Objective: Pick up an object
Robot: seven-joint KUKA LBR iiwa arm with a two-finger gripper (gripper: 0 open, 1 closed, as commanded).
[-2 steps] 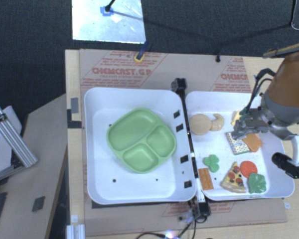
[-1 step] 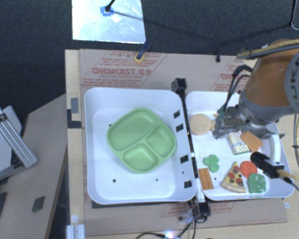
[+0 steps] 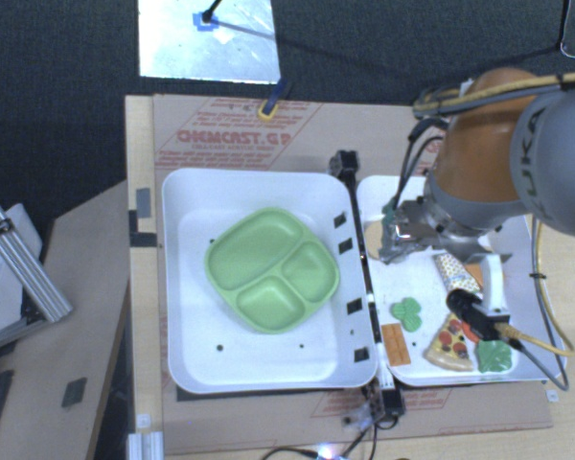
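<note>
Gripper [image 3: 395, 242] at right bin's [image 3: 527, 367] left wall, jaw state hidden under the wrist, can't tell; likely target is the pizza slice [image 3: 449, 343] near the front edge: looks light, rigid, flat, slick, so pinch across its edges.

Even overhead light falls on the bench, leaving the two white bins [image 3: 268, 185] bright and nearly washed out. A metal sheet [image 3: 209, 27] at the top throws glare. Shadows stay soft, and the picture is slightly grainy throughout.
</note>
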